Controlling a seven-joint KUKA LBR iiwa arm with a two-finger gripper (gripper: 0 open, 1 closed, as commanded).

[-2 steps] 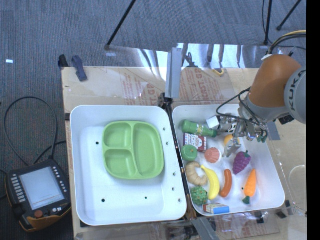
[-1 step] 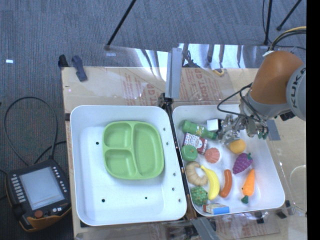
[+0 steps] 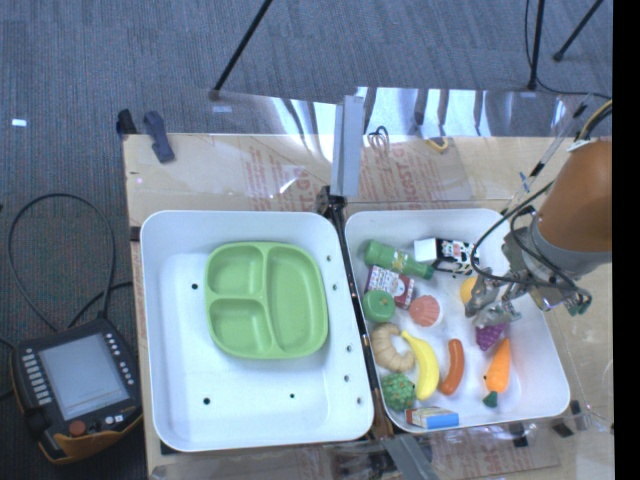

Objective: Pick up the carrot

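Observation:
The carrot (image 3: 498, 365) is orange with a green top and lies near the front right of the right bin (image 3: 545, 393), pointing toward the back. My gripper (image 3: 492, 306) hangs just behind it, over a purple grape bunch (image 3: 489, 337) that sits between the two. Its fingers (image 3: 477, 302) are spread open with nothing between them. The carrot is free and untouched.
Left of the carrot lie a red sausage (image 3: 453, 366), a banana (image 3: 424, 362), a bread roll (image 3: 388, 345) and broccoli (image 3: 398, 391). Farther back are a green bottle (image 3: 395, 258), a red can (image 3: 390, 285) and a yellow fruit (image 3: 467, 289). The left bin holds a green divided plate (image 3: 267, 299).

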